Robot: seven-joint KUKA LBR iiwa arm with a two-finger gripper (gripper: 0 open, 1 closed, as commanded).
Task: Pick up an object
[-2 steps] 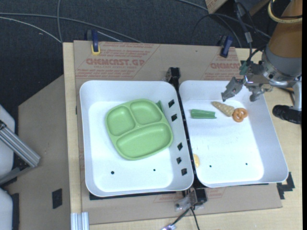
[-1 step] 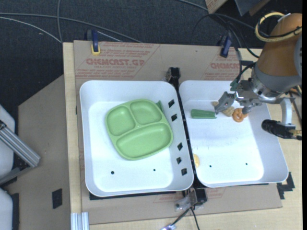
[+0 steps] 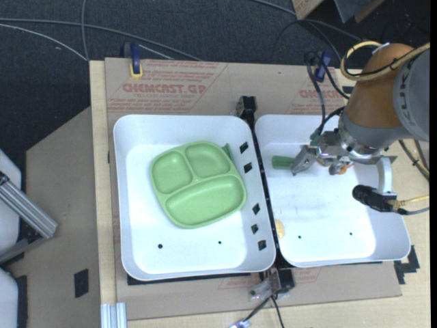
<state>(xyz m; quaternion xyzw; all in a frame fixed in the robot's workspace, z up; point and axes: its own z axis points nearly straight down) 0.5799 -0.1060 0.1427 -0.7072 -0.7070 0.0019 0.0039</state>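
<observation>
On the bench we find a green plate (image 3: pixel 198 184) in the left bin (image 3: pixel 136 238); the claw (image 3: pixel 317 160) hangs open over the right bin (image 3: pixel 382 244), holding nothing.

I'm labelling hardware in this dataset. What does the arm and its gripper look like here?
The arm is grey with a broad orange band above the wrist. A yellow cable loops beside that band. The gripper is grey metal with two slim fingers.
</observation>
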